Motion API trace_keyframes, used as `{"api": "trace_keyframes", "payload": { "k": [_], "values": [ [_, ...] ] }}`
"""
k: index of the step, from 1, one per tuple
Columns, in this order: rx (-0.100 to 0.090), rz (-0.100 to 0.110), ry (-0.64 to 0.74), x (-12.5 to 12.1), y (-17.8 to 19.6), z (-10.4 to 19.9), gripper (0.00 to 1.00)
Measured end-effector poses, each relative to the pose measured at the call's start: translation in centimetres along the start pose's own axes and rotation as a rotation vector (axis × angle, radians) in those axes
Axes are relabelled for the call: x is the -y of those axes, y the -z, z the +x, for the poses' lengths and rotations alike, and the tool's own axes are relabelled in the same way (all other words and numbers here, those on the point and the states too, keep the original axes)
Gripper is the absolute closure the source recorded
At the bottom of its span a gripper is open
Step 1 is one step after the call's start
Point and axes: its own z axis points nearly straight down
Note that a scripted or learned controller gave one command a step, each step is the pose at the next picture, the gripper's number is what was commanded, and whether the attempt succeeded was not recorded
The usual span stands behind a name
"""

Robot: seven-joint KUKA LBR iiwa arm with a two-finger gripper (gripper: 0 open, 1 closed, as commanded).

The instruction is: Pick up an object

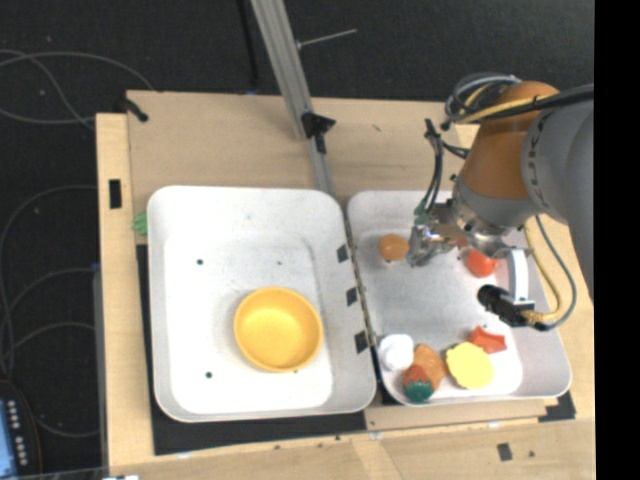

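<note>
- The orange ball (393,249), your likeliest target, lies in the upper left of the right bin (545,368), just beside the gripper (424,246).
- Starting from the left: the left bin (180,218) is a shallow white tray with rounded corners, and a smooth yellow bowl (278,328), round and glossy like plastic, sits in its lower half.
- Next comes that small rounded orange ball, matte, resting on the bin floor.
- The gripper is low over the bin, right next to the ball; you cannot tell from this angle whether it is apart or together, and nothing is visibly clamped.
- By my judgement you are at the reach-and-close step; the next move calls for centring over the ball before closing.
- Further right, a small red piece (481,263) lies under the wrist.
- Along the bottom edge cluster a white ball (396,349), a carrot-like piece (424,370), a flat yellow disc (470,367) and a red block (489,340).
</note>
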Motion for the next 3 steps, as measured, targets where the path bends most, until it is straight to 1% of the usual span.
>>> {"api": "trace_keyframes", "payload": {
  "k": [2, 3],
  "values": [
    [0.001, 0.004, 0.007, 1.7, 10.3, -0.2, 1.0],
    [0.0, 0.005, 0.012, 2.7, 9.0, 5.2, 1.0]
  ]
}}
